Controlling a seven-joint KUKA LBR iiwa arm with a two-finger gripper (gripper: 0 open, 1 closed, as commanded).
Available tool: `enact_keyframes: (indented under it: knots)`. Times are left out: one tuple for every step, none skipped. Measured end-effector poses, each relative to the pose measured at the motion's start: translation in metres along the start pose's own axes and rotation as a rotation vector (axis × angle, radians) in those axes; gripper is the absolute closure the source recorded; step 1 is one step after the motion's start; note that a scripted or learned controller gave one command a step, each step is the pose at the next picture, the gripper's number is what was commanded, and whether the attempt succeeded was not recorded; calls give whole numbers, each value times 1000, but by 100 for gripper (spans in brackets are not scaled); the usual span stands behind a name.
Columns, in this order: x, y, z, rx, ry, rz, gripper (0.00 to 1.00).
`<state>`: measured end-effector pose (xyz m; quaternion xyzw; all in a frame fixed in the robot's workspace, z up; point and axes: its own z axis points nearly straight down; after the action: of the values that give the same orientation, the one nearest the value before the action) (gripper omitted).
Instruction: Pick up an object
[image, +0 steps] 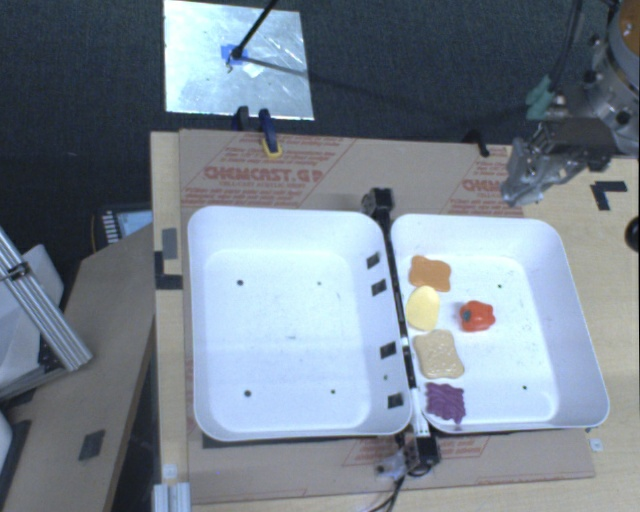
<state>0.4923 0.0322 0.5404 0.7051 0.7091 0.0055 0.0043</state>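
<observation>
The right bin (560, 290) holds several small items along its left side: an orange piece (430, 271), a pale yellow piece (423, 307), a red pepper-like piece (477, 316), a beige cracker-shaped piece (439, 354) and a purple piece (446, 402). My gripper (523, 186) hangs above the bench just behind the right bin's far edge, well clear of the items. Nothing shows between its fingers.
The left bin (290, 320) sits beside the right one, joined by a black clip strip (390, 300). A shiny metal sheet (238, 58) lies at the back left. An aluminium rail (35, 310) stands at the far left.
</observation>
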Motion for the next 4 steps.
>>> enact_keyframes:
  knots:
    - [91, -8, 92, 20, -1, -7, 100]
    - [133, -6, 48, 8, 2, -3, 100]
    - [134, -5, 3, 7, 2, 0, 100]
    - [180, 34, 7, 11, 0, -3, 100]
